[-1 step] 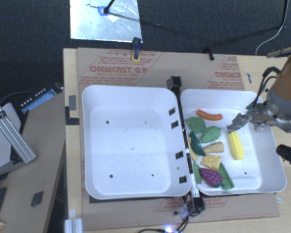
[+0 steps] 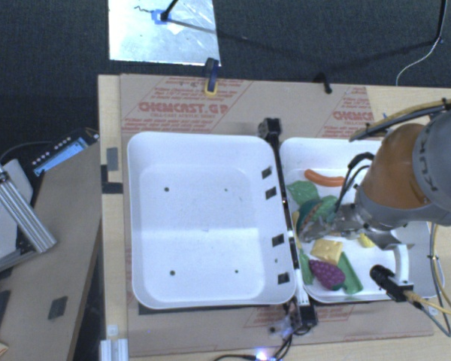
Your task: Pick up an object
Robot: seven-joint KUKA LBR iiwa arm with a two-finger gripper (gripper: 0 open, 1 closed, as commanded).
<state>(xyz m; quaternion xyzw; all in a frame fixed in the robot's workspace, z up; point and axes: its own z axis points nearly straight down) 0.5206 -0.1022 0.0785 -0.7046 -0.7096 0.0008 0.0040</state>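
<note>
My gripper point(image 2: 314, 228) reaches down into the right bin point(image 2: 323, 147) from the right, low over a pile of toy food. Its tip sits by a teal object point(image 2: 311, 212) and just above a yellow cheese block point(image 2: 328, 250). A green leafy piece point(image 2: 303, 192) and an orange carrot point(image 2: 325, 177) lie farther back. Purple grapes point(image 2: 328, 274) and a green pod point(image 2: 352, 274) rest at the bin's near edge. The grey arm with its orange band point(image 2: 395, 173) hides the right half of this bin.
The left bin point(image 2: 203, 216) stands beside the right one, parted from it by a rim with black clips point(image 2: 274, 194). A small yellow piece point(image 2: 367, 241) peeks out under the wrist. Cardboard point(image 2: 188, 100) lies under both bins.
</note>
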